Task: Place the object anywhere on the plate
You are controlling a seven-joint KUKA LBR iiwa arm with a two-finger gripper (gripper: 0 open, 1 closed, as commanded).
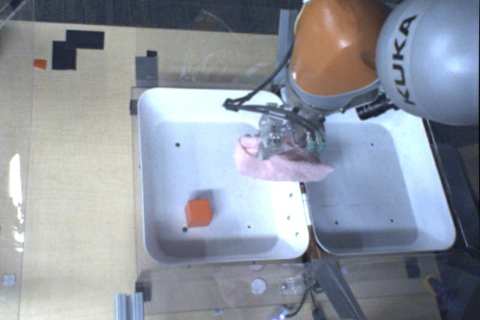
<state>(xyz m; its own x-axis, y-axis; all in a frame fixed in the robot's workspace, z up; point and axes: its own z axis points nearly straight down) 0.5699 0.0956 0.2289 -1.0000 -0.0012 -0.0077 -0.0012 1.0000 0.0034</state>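
Two bins: white, shallow, side by side on the bench (67,183); left bin (161,161) is the larger in view, right bin (390,228) sits just beside it at 3 o'clock, rims touching along the middle seam.
Arm: grey KUKA body with orange band (334,41), enters from 2 o'clock and hangs over the seam between the bins.
Plate: pink, flat, irregular outline (277,167); lies at the 3 o'clock side of the left bin, its right tip reaching over the seam toward the right bin.
Gripper: (289,140) directly over the plate's upper edge, at 12 o'clock of the plate; metal parts and green detail visible; state of the gripper cannot be told, since the wrist blocks it.
Cable: black, loops from the wrist out toward 9 o'clock (244,103).
Object: small orange block (199,213), resting on the left bin's floor toward 7 o'clock of the plate, well apart from plate and gripper; not on the plate.
Bench marks: black squares (75,47) and a small orange mark (40,64) at 10 o'clock, outside the bins.
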